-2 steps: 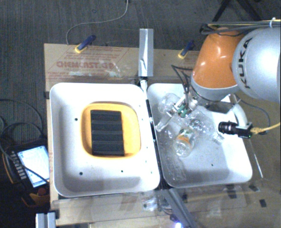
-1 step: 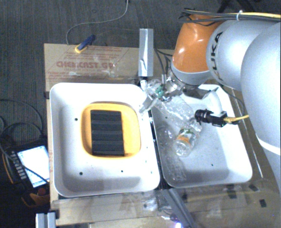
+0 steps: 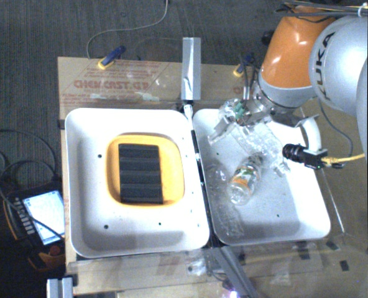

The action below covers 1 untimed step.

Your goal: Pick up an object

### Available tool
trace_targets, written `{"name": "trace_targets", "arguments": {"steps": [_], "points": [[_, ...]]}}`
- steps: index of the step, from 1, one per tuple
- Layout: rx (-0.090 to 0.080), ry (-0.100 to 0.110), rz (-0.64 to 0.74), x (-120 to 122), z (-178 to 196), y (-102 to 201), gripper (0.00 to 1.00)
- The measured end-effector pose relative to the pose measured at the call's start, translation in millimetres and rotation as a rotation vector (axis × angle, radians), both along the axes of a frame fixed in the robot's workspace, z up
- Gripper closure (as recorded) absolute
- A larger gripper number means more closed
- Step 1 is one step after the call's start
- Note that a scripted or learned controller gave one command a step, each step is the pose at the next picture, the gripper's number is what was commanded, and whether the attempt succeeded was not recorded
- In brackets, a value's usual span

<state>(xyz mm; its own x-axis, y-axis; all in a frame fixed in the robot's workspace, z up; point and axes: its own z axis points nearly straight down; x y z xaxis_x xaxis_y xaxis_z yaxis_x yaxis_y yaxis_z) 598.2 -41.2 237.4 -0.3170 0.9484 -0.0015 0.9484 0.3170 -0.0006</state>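
A clear plastic bottle (image 3: 243,180) with an orange and green label lies on its side in the middle of the right bin (image 3: 314,225), tilted toward the near left. My gripper (image 3: 249,134) hangs over the far part of that bin, just beyond the bottle and apart from it. Its see-through parts blur into the white floor. In the left bin (image 3: 87,228) a yellow dish-like object (image 3: 114,166) holds a black ribbed block (image 3: 140,174).
The grey arm with its orange band (image 3: 289,48) covers the right bin's far right corner. A black plug with a yellow cable (image 3: 299,154) sticks out over the right side. Cardboard (image 3: 128,82), a metal post (image 3: 191,67) and a blue clamp (image 3: 111,56) lie behind the bins.
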Motion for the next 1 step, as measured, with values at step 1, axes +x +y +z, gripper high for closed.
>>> {"name": "trace_targets", "arguments": {"steps": [1], "points": [[0.000, 0.003, 0.009, -35.0, -82.8, -72.8, 0.00]]}}
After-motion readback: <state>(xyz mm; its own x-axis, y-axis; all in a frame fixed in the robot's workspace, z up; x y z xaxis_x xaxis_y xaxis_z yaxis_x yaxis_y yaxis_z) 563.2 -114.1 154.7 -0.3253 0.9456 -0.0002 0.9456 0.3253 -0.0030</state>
